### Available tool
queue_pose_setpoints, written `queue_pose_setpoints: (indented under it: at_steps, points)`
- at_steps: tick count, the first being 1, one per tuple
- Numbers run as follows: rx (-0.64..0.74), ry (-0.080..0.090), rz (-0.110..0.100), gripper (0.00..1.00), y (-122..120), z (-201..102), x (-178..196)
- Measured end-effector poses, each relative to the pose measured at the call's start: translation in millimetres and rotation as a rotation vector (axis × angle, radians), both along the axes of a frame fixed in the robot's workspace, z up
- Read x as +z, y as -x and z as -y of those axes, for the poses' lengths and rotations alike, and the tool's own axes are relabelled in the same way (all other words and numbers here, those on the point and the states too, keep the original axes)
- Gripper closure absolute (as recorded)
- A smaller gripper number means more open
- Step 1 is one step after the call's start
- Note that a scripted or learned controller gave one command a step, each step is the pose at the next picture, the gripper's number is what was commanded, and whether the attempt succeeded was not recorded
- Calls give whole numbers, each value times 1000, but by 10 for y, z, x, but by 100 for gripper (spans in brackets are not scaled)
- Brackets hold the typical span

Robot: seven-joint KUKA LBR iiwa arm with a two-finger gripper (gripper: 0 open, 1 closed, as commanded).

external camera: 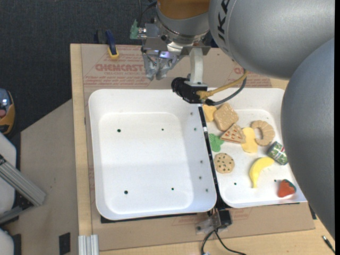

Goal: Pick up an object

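On brown board [85, 142] lie two white bins [106, 142]; dark carpet [48, 15] beyond.

**Materials and finishes on the bench**

Two smooth white plastic bins [143, 102] with a soft sheen sit on a matt brown cardboard-like tabletop [82, 116]. The arm [276, 20] is satin grey metal. Toy foods look like plastic; the banana [258, 170] is glossy.

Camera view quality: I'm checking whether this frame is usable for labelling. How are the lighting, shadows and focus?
In the camera view, light is even and bright on the left bin, with a soft shadow across its lower floor; the toy food in the right bin is sharp enough to tell apart; the arm looms large and slightly soft near the lens; the pincer sits in dimmer light, its details hard to read.
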State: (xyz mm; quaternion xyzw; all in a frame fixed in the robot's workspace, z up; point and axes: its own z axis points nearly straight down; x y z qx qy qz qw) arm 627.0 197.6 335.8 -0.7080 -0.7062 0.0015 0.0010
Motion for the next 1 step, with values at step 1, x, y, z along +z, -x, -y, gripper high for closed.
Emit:
queue_pose_setpoints:
  at_steps: [1]
  points:
    - [4, 0, -1, 100, 145, -275, -525]
